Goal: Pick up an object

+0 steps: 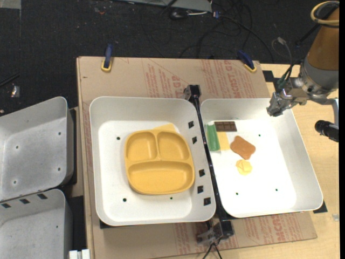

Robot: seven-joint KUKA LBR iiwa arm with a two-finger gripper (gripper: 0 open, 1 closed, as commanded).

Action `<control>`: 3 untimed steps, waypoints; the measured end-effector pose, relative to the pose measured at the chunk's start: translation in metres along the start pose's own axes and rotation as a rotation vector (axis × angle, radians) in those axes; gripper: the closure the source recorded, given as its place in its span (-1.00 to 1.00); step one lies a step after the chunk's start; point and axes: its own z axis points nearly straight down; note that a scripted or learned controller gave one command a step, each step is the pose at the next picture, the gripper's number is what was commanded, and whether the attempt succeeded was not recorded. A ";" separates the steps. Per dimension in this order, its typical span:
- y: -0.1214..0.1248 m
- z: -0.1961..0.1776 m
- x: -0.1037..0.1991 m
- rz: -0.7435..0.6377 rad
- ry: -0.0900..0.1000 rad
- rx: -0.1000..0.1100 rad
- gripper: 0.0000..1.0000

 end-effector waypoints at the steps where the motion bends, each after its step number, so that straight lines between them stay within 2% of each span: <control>1: 0.001 -0.002 0.000 0.000 0.002 0.005 1.00; 2: 0.011 -0.009 0.062 -0.006 0.005 0.006 1.00; 3: 0.008 -0.015 0.113 -0.005 0.005 0.008 1.00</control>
